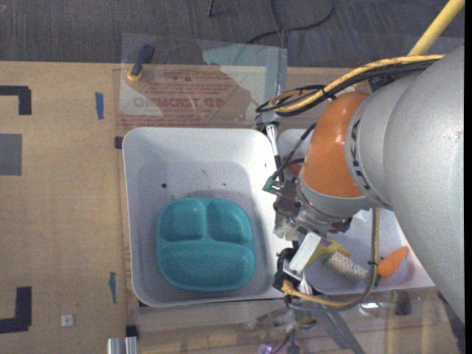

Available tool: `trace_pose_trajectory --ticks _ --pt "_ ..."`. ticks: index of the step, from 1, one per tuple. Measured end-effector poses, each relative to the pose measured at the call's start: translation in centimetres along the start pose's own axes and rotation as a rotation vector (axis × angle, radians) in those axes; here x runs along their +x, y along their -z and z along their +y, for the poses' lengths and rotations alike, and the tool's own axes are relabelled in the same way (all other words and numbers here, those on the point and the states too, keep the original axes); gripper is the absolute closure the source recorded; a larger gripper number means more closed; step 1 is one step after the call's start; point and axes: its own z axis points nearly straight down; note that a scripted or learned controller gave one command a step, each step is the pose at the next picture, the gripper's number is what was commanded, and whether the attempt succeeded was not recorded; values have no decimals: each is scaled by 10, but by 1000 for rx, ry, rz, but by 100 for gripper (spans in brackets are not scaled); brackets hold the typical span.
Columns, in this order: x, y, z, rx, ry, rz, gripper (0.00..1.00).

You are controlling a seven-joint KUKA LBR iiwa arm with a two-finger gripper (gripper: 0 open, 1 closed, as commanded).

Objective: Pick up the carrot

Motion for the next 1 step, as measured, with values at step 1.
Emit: trace_pose_trajectory --ticks 1 --pt "47 -11 -22 -2 -154 0 100"
